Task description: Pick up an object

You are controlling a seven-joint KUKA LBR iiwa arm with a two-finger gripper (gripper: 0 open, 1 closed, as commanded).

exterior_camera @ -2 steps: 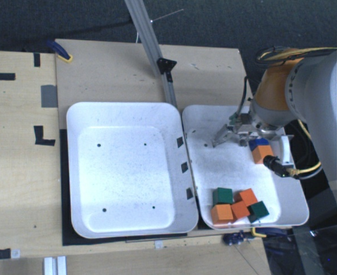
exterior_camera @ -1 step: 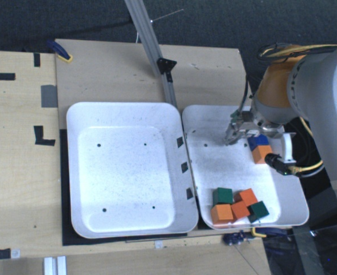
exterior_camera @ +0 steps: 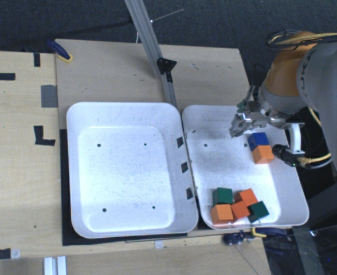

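Nearest you, along the front wall of the right bin [exterior_camera: 289, 211], sits a cluster of blocks well below the jaws: an orange block [exterior_camera: 222, 213] at the front left, a green block [exterior_camera: 223, 196] just behind it, a second orange block [exterior_camera: 247, 199] to its right with another orange piece [exterior_camera: 240, 211] against it, and a dark green block [exterior_camera: 258, 210] at the right end. They are packed together, touching or nearly so.

Moving up the bin, you find an orange block [exterior_camera: 263, 154] just below and right of the jaws, with a blue block [exterior_camera: 258, 139] touching its far side, right beside the jaws.

The jaws [exterior_camera: 241, 126] hang low over the back of the right bin, just left of the blue block. You cannot tell from here whether they are open or closed, and nothing is visibly between them.

The left bin [exterior_camera: 77, 153] lies well to the jaws' left. Behind both bins the table [exterior_camera: 111, 67] carries a slanted metal rail [exterior_camera: 148, 30].
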